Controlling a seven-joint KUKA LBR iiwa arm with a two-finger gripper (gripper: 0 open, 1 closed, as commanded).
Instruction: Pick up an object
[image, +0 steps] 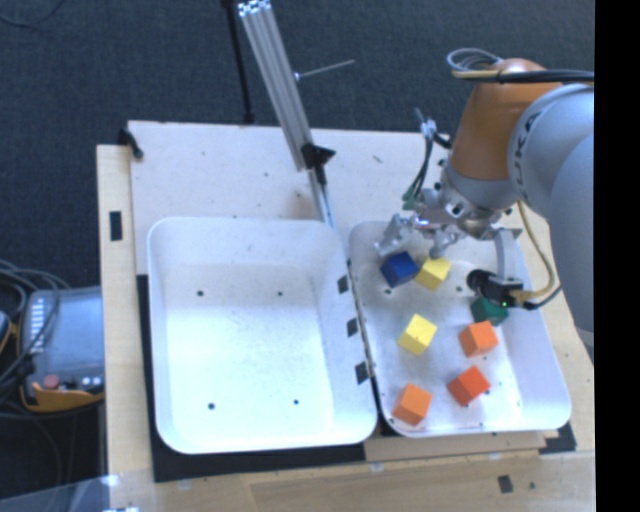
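The small blue cube sits near the right white bin's upper-left rim, crowded beside a yellow cube. The hand hovers just above, fingers apart.

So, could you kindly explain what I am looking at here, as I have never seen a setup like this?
This is one picture from a fixed camera above a bench, looking down at a slant. The grey robot arm with an orange band reaches in from the right; its pincer hangs over the far end of the right shallow white bin. That bin holds small blocks: a blue cube and a yellow cube just under the pincer, another yellow cube, three orange cubes and a green block. The left shallow white bin sits beside it. I cannot tell whether anything is gripped.
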